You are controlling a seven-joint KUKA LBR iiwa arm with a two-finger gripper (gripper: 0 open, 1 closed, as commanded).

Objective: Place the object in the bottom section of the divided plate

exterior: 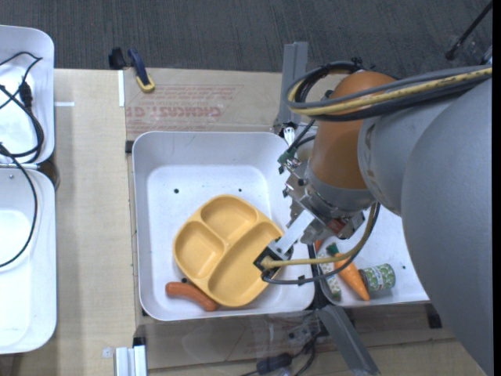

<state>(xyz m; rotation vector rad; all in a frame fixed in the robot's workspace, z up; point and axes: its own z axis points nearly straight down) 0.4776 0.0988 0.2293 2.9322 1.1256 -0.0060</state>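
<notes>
A yellow divided plate (223, 249) lies in the left bin (156, 178), towards its front right. An orange-red sausage (190, 293) rests on the bin floor against the plate's front-left rim. My gripper (311, 229) hangs below the orange wrist, over the wall between the two bins, just right of the plate's edge. The wrist hides its tips. In the right bin, an orange carrot (355, 280) and a small green can (380, 276) lie close in front of the gripper. I see nothing held.
The arm covers most of the right bin (403, 284). A pale small item (331, 285) lies beside the carrot. White trays with a black cable (23, 124) stand at the far left. A blue and yellow clamp (139, 70) sits at the bench's back.
</notes>
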